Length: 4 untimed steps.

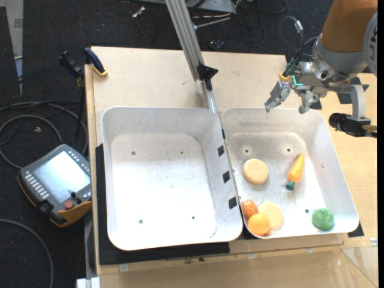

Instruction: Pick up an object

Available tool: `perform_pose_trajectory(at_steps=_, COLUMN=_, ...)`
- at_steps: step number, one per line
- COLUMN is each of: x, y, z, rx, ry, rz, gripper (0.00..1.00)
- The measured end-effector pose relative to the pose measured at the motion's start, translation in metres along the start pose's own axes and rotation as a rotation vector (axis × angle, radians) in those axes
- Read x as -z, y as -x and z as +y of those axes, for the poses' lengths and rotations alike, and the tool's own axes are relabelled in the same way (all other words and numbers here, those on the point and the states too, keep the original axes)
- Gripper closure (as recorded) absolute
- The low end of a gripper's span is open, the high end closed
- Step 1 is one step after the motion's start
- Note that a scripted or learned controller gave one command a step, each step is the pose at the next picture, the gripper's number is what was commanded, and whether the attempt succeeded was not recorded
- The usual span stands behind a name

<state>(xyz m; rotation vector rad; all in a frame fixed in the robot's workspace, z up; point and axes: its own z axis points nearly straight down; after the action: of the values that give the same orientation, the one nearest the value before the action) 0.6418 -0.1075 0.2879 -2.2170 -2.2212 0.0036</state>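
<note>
Looking down on the worktop (156,77), we see two shallow white bins side by side. Our jaws (290,99) hang over the far rim of the right bin (339,173), spread apart with nothing between them, well apart from every object below. The grey arm (348,35) with its orange band comes in at the worktop's far right corner.

All the objects lie in the right bin. A pale yellow disc (255,171) sits near the bin's middle, and an orange carrot (296,168) with a green tip lies just beside it toward the right edge. Along the near rim we find an orange ball (258,224) touching a cream round piece (272,213), with a small reddish piece (249,208) against the bin's left wall beside them. A green ball (323,219) rests in the near right corner of that bin.

The left bin (120,161) stands toward the worktop's left edge. A metal pole (189,38) slants up from the far rims where the bins meet.
</note>
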Motion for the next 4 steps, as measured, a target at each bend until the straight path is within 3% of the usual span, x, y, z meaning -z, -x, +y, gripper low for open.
perform_pose_trajectory(at_steps=1, x=0.003, y=0.0, z=0.001, rx=0.0, ry=0.004, rz=0.0, gripper=0.0)
perform_pose_trajectory(at_steps=3, x=-0.1, y=0.002, z=-0.019, rx=-0.003, ry=-0.002, rz=-0.001, gripper=0.0)
perform_pose_trajectory(at_steps=4, x=-0.149, y=-0.005, z=-0.014, rx=0.0, ry=-0.001, rz=0.0, gripper=0.0)
